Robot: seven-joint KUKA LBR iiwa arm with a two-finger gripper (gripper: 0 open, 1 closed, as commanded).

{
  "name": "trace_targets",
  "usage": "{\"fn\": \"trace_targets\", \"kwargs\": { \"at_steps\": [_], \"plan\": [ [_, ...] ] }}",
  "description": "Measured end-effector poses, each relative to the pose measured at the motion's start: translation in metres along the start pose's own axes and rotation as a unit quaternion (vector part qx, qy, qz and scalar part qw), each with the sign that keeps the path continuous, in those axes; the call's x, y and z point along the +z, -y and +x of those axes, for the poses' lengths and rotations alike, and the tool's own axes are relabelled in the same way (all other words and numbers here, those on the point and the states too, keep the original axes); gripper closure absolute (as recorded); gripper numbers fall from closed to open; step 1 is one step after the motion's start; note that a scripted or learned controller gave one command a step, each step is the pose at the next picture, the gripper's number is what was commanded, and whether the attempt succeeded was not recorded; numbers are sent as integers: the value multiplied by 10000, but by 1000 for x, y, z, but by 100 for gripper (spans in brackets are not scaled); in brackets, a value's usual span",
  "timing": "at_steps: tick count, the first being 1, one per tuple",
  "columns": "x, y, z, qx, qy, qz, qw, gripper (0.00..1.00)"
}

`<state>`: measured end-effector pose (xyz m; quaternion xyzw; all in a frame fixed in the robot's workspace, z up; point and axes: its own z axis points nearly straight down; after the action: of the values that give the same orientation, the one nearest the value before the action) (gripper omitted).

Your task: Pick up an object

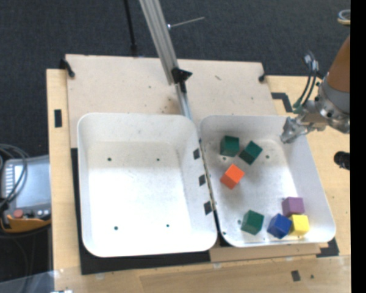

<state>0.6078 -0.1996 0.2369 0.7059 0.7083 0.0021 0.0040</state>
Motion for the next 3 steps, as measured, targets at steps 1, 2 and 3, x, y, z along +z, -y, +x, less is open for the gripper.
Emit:
{"fn": "trace_targets", "kwargs": {
  "at_steps": [1, 2, 3],
  "plan": [
    [-55, -2, -2, -5, 2, 1, 10000, 100],
    [-58, 8, 45, -11, -12, 33, 10000, 100],
    [-57, 10, 89, -13, -15, 39, 10000, 100]
  ]
}}
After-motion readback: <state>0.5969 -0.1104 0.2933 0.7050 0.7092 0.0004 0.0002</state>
